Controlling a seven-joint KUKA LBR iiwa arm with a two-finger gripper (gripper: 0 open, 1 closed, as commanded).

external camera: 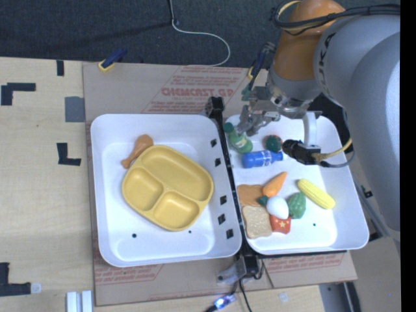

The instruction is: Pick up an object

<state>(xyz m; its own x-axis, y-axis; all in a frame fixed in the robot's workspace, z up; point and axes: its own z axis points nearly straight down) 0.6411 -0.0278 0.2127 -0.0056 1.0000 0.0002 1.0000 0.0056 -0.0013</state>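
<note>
Green bottle (238, 139) in right bin (338, 229), just beneath fingers (252, 119), grip unclear

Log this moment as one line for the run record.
arm: over right bin | claw: low near green bottle | blue bottle: lying flat | yellow tray: left bin

Brown cardboard sheet (188, 93) under both bins — white cable (195, 32) looped on dark carpet (84, 18) behind.

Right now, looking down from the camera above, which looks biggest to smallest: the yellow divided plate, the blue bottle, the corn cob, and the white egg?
1. Yellow divided plastic plate, by far.
2. Blue plastic bottle and yellow toy corn cob: look alike in size, so no ranking.
3. White egg, smallest.
</note>
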